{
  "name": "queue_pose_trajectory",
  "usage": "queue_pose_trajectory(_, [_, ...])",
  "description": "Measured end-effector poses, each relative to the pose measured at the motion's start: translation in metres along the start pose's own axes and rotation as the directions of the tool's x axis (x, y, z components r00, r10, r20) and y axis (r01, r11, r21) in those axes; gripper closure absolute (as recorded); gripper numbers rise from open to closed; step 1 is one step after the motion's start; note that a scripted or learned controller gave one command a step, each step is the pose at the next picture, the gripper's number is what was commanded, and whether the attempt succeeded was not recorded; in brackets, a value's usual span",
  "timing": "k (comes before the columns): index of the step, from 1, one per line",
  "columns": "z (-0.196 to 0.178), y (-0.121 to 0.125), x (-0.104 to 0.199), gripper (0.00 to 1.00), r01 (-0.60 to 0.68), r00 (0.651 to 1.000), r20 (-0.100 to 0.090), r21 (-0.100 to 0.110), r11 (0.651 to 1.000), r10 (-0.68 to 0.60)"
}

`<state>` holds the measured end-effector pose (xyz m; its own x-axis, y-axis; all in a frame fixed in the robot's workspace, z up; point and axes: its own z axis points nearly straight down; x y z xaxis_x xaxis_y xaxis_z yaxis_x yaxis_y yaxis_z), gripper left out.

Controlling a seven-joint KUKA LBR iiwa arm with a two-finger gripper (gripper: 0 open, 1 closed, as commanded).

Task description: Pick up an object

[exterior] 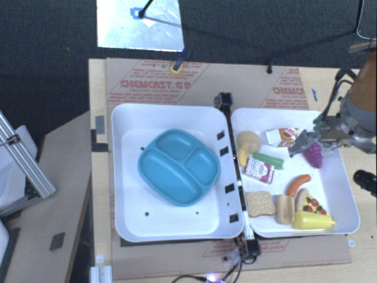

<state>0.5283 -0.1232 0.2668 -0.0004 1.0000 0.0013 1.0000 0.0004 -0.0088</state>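
My gripper (301, 143) hangs over the right bin (341, 184), at its upper right part, with the arm coming in from the right. A purple bunch of grapes (314, 155) lies right beside and just below the gripper tip; whether they touch is unclear. An orange and white carton (281, 136) sits just left of the gripper. Further left are a tan potato (248, 140), a green stick (268, 158) and a red and white carton (259, 171).
The right bin's lower part holds a sausage (298, 184), toast (260, 203), a bun (285, 209), a pizza slice (311, 204) and a yellow piece (312, 221). A blue divided plate (178, 167) lies in the left bin (126, 128).
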Motion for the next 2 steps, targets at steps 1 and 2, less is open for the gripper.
queue_pose_trajectory(1, [-0.005,0.002,0.0,0.0,0.003,1.0,0.002,-0.011,1.0,-0.003])
queue_pose_trajectory(2, [0.054,0.007,0.007,0.0,0.001,1.0,0.0,-0.005,1.0,-0.001])
